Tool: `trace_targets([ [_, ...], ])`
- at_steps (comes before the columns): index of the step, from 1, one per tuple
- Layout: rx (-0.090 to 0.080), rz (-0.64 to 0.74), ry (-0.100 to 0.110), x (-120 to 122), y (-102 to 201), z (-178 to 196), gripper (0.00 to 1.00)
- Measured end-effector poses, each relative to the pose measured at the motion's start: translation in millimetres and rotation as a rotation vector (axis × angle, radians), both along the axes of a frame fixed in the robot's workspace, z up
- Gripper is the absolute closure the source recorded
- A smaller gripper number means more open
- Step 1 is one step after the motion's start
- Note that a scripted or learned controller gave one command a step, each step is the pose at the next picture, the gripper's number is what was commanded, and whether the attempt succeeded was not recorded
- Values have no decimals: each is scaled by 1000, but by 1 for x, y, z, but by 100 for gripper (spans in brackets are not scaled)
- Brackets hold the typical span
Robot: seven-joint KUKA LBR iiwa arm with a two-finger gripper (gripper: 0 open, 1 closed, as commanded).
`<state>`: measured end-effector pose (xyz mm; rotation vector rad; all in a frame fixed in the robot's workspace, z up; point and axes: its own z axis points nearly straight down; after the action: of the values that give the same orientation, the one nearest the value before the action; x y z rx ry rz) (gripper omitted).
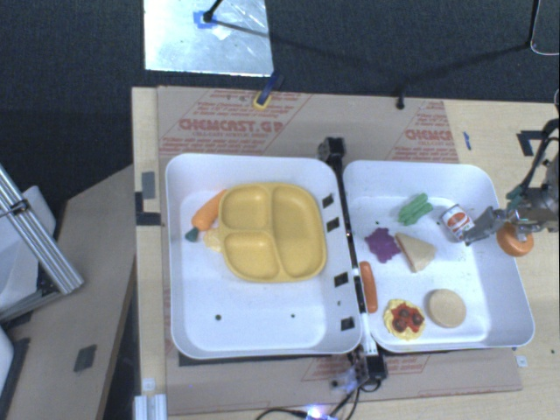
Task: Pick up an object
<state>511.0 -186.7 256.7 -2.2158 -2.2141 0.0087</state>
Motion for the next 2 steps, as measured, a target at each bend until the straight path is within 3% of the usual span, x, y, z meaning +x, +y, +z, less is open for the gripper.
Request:
trace_targets([
  [1, -3, 4, -12, 2, 1, 6, 0],
  [2, -1, 3, -8, 6, 6, -55, 0],
])
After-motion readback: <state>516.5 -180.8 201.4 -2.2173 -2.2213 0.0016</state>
